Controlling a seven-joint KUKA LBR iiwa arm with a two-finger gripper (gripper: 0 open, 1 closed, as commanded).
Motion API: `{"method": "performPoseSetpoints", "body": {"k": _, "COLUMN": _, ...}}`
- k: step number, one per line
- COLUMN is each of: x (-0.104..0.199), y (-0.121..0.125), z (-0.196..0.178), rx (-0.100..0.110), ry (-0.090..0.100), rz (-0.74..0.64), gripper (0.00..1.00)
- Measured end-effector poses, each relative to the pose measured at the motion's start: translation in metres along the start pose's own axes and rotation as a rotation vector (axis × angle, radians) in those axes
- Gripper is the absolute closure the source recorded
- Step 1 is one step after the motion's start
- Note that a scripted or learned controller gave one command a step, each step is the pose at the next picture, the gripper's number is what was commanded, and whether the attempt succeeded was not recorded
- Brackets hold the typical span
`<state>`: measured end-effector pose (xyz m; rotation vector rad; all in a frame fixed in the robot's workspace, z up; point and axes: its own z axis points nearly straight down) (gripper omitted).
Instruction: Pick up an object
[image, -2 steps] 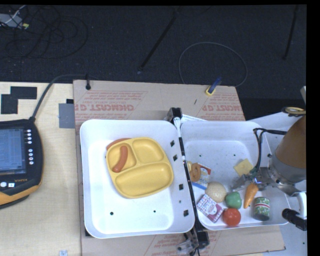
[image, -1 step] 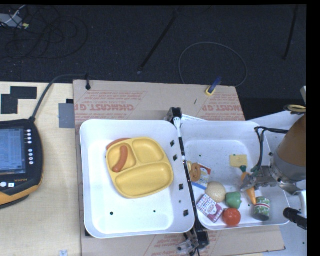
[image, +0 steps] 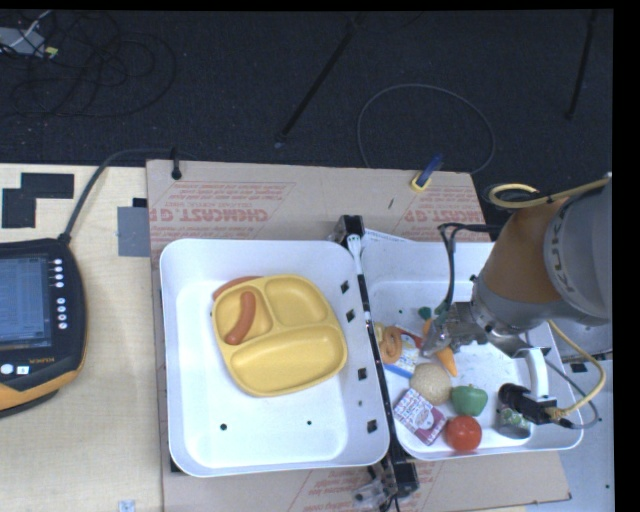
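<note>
Two bins are set side by side on the table (image: 120, 420); in the left bin (image: 200, 420) a divided plate (image: 285, 340) is placed, with a sausage (image: 241, 318) in its left compartment; in the right bin (image: 400, 275) a roll (image: 430, 382) is found near the middle, a packet (image: 419, 415) in front of it, a tomato (image: 462, 433) and a pepper (image: 468, 399) to the right; a pendant (image: 35, 320) lies at the table's far left.

Fixed above the bench (image: 250, 200), looking down at a slant on both bins (image: 190, 400), from fairly far; arm (image: 560, 260) entering at right.
</note>
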<state>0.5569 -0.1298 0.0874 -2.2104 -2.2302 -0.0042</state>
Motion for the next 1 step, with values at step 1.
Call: {"method": "performPoseSetpoints", "body": {"k": 1, "x": 0.0773, "y": 0.0358, "z": -0.1065, "rx": -0.008, "ry": -0.001, "rz": 0.0, "gripper": 1.0}}
